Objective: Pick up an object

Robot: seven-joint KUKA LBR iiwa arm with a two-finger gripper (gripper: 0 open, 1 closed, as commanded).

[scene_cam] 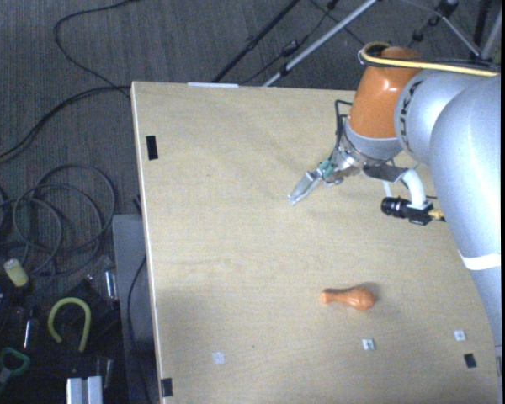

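**Pincer off target, orange object waiting near the front edge**

Pincer (301, 192) tips point toward the left side of the board, well apart from the only loose thing on it, and nothing sits between them; whether the slim, pale, slightly glinting tips are parted or closed cannot be told at this size.

The orange object (349, 297) lies on the board (219, 251) toward its front edge, right of centre. It has a rounded bulb at the right end that tapers to a narrow neck with a small flared tip on the left, rather like a little gourd or squeaky toy. Its skin looks smooth and matte, possibly rubbery, so it may squash a little and could roll on its round belly.

To do the pick well, the arm (454, 150) would probably need to carry the pincer toward the front edge, turn the wrist so the tips straddle the object across its short axis, and close on the thick part of the bulb or just where it narrows. Gripping along the taper risks squeezing it out sideways. A straight descent and a slow close would likely suit it.

The board is pale, wood-grained and flat, with small dark and white markers near its edges. Beyond its left edge, black cables (50, 200) coil on dark carpet.
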